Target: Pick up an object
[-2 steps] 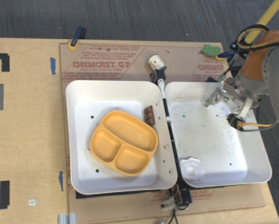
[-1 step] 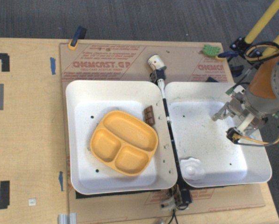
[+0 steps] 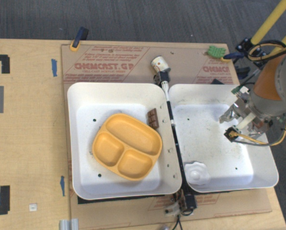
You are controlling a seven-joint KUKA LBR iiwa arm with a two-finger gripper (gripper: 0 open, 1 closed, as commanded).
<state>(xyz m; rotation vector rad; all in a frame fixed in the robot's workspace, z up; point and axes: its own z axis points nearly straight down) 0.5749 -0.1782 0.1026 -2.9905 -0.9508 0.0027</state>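
A pale wooden bench stands on dark grey carpet, and a brown cardboard sheet on it carries red print reading "CHEMCAST. GP", seen twice. Two shallow white bins sit on the sheet side by side, touching along their inner rims. The left bin holds one orange divided plate with three compartments, taking up most of the floor, and one small brown block lying just beside the plate near the inner rim. The right bin has one small white object at its near left corner; the remaining floor lies bare. The gripper hangs over the right bin's right side, nothing visible in its grasp; whether it is released or clenched I cannot tell.
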